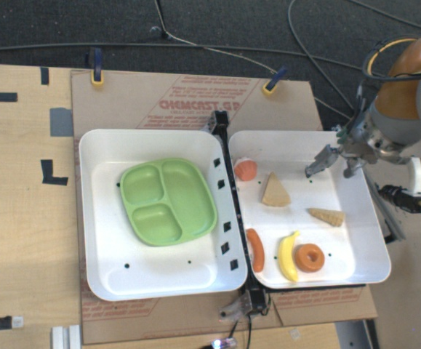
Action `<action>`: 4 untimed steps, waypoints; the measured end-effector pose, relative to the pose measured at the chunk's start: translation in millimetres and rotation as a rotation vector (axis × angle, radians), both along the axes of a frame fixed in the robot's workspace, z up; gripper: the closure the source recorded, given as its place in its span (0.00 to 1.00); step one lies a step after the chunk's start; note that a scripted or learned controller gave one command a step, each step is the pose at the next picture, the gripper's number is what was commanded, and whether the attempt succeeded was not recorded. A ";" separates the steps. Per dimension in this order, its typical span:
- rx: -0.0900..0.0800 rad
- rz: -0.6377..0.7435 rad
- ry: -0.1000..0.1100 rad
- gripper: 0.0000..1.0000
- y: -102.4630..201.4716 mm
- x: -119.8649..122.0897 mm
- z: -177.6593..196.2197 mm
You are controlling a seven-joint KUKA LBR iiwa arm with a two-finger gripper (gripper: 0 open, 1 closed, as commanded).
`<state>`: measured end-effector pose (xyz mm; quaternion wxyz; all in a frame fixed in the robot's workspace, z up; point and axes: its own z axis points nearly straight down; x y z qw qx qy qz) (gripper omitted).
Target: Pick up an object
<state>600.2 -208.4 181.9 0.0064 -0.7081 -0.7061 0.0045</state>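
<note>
The right bin [355, 257] holds several toy foods: a round orange-red piece [246, 170] at its far left, a tan wedge [274, 191] near the middle, a tan cone-like piece [327, 216] to the right, an orange carrot-like stick [255, 249], a yellow banana [288, 255] and an orange donut [311, 257] along the near side. My gripper [333, 163] hangs over the bin's far right part, above and right of the tan wedge. Its two fingers are spread apart with nothing between them.
The left bin [101, 195] holds a green divided plate [169, 201]. A black divider with clips [225, 195] runs between the bins. Cables cross the dark floor behind the bench, and two clamps [96, 73] hold the cardboard sheet.
</note>
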 end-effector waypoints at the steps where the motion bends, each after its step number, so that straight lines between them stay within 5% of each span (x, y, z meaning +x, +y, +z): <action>1: -0.003 0.004 -0.014 0.00 0.5 3.5 9.1; 3: -0.006 0.006 -0.016 0.00 0.5 10.7 -99.1; 4: -0.008 0.006 -0.021 1.00 -0.1 12.4 -84.7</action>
